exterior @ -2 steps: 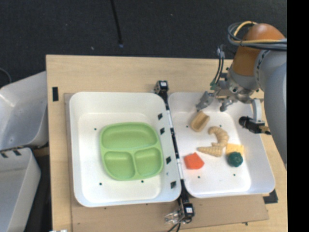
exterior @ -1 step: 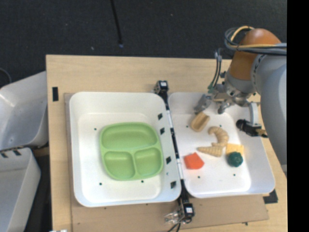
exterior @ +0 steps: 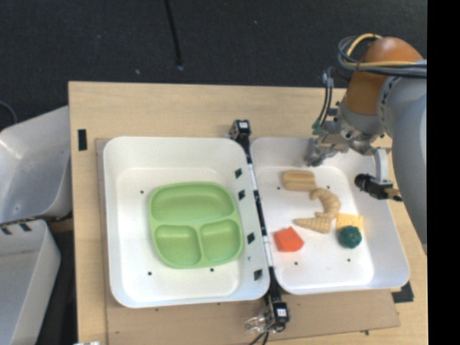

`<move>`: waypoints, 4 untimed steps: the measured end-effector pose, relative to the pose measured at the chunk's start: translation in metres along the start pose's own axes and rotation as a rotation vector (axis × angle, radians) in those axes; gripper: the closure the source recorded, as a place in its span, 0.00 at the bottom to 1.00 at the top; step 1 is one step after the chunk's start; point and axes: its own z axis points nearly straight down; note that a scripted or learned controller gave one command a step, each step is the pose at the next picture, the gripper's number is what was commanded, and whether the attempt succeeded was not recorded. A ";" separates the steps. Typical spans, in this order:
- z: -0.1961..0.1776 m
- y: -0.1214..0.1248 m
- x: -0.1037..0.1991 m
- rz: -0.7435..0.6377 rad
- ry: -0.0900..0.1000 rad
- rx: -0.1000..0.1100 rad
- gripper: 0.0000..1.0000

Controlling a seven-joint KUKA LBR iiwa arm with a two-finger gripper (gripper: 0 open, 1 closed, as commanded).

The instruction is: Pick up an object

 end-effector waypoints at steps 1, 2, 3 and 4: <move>-0.064 -0.001 0.004 0.001 0.004 -0.003 1.00; -0.106 0.001 0.002 0.000 0.004 -0.001 1.00; -0.120 0.005 0.052 -0.002 0.006 0.001 1.00; -0.112 0.005 0.105 -0.001 0.006 0.006 1.00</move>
